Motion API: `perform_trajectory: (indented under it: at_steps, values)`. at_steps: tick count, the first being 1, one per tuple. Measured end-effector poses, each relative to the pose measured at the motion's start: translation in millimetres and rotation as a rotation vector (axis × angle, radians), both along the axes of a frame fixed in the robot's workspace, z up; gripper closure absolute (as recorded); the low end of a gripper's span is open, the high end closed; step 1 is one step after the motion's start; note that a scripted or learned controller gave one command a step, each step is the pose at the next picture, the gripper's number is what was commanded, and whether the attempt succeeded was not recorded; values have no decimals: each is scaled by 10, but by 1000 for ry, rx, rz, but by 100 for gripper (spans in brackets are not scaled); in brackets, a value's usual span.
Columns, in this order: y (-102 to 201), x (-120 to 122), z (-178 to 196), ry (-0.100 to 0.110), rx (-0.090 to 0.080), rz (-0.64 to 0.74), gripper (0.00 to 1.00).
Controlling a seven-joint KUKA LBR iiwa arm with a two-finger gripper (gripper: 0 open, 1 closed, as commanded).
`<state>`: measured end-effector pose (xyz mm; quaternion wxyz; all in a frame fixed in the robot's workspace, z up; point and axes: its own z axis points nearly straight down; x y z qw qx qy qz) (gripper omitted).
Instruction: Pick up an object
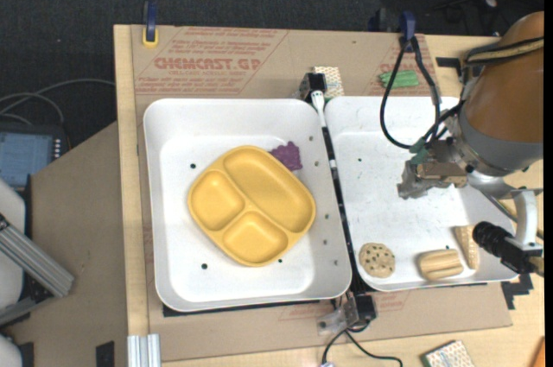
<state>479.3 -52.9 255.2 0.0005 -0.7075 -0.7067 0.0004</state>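
The gripper (429, 178), grip state unclear, hovers over the right bin (363, 149); best drop straight onto the near cookie (377, 259), clear of the 2 breads (440, 264).

The arm (505, 102) comes in from the right, orange band up top, wrist bent downward. Its gripper (425, 182) hangs low, pointing left. Can't really make out much more.

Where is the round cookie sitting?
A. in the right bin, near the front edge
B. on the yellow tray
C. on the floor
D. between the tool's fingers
A: the cookie lies on the floor of the right bin, near its front edge, beside a bread roll.
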Motion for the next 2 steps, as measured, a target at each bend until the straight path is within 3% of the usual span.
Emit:
perform_trajectory:
  at_steps: [2]
  values:
    - [-193, 3, -4, -3, -1, 0, 100]
